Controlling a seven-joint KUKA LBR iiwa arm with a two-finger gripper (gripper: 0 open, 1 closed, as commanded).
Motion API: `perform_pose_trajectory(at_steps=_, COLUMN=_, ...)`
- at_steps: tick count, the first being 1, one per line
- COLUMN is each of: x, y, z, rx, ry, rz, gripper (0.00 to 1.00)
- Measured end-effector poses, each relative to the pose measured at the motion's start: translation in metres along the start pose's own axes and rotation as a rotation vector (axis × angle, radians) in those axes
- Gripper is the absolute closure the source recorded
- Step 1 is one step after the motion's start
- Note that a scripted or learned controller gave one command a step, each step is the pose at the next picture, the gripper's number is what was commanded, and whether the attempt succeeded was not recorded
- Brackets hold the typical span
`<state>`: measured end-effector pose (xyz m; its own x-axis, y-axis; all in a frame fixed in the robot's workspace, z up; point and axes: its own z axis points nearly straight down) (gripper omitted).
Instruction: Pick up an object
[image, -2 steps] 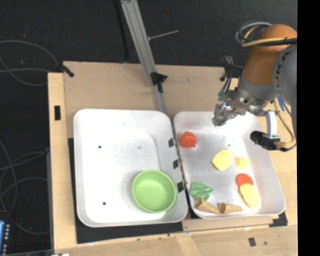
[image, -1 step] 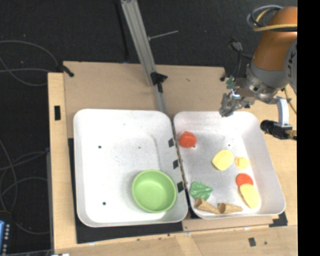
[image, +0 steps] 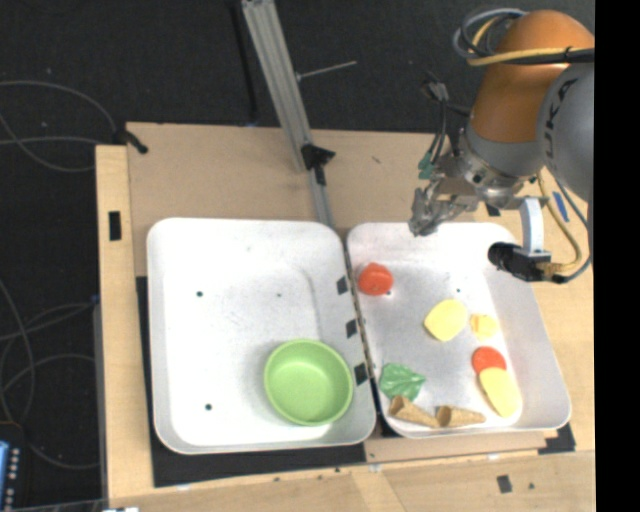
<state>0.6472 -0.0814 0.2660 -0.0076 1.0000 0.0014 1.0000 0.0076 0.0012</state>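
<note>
Brown bench under 2 white bins: my gripper (image: 428, 222) hangs over the right bin's (image: 452, 244) upper rim, its state I cannot tell. Nearest target, the red ball (image: 375, 280), lies down-left of it, near the divider.

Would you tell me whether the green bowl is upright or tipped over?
Upright: the green bowl sits in the left bin with its round opening facing up.

Bins (image: 240, 270): white plastic, smooth, faint scuff specks. Bowl (image: 308, 381), at 5 o'clock in the left bin: green plastic, matt sheen. Bench (image: 215, 175): tan board, matt, possibly wood. Pole (image: 285, 95) at 12 o'clock: bare metal. Arm band (image: 520, 90): glossy orange.
</note>
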Motion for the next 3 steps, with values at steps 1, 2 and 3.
perform_pose_trajectory(at_steps=1, x=0.041, y=-0.012, z=-0.001, rx=0.001, ry=0.000, rz=0.001, gripper=1.00)
perform_pose_trajectory(at_steps=2, x=0.088, y=-0.028, z=-0.006, rx=0.001, ry=0.001, rz=-0.001, gripper=1.00)
perform_pose_trajectory(at_steps=3, x=0.140, y=-0.038, z=0.011, rx=0.002, ry=-0.001, rz=0.001, gripper=1.00)
